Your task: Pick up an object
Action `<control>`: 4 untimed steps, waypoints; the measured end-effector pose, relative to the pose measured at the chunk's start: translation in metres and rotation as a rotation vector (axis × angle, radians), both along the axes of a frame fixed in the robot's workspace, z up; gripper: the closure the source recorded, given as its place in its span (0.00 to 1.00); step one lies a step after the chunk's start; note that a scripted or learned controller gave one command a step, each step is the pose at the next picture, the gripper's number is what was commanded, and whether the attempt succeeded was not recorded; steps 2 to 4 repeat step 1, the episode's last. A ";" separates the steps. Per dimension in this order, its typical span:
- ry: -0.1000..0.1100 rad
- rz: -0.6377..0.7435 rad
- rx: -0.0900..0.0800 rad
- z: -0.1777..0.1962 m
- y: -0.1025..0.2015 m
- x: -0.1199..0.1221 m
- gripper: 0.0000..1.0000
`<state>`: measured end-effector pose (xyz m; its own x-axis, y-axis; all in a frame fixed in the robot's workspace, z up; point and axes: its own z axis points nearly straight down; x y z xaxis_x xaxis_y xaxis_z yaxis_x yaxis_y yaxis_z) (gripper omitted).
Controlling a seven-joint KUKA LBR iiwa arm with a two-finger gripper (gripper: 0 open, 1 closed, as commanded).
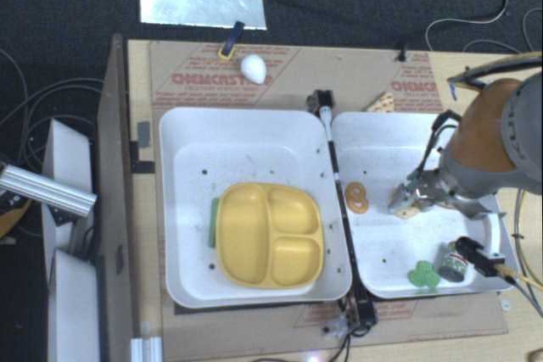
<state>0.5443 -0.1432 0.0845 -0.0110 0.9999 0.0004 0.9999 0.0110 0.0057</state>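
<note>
My gripper (408, 201) is low in the right bin (382, 140), near its middle right, with the grey and orange arm behind it at the right. A small tan object (409, 212) lies right at its tip; I cannot tell if it is held. An orange pretzel-shaped piece (356, 197) lies at the bin's left side. A green toy (422, 275) and a dark cylinder (456, 264) sit near the bin's front right corner.
The left bin (195, 140) holds a yellow divided tray (270, 234) with a green strip (213, 223) along its left side. A white egg-like ball (253, 68) rests on the cardboard behind the bins. Cables run at the left and right.
</note>
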 end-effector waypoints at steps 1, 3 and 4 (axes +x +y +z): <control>-0.004 0.000 0.002 0.106 0.067 -0.017 1.00; -0.004 0.000 0.002 0.106 0.067 -0.017 1.00; -0.004 0.000 0.002 0.106 0.067 -0.017 1.00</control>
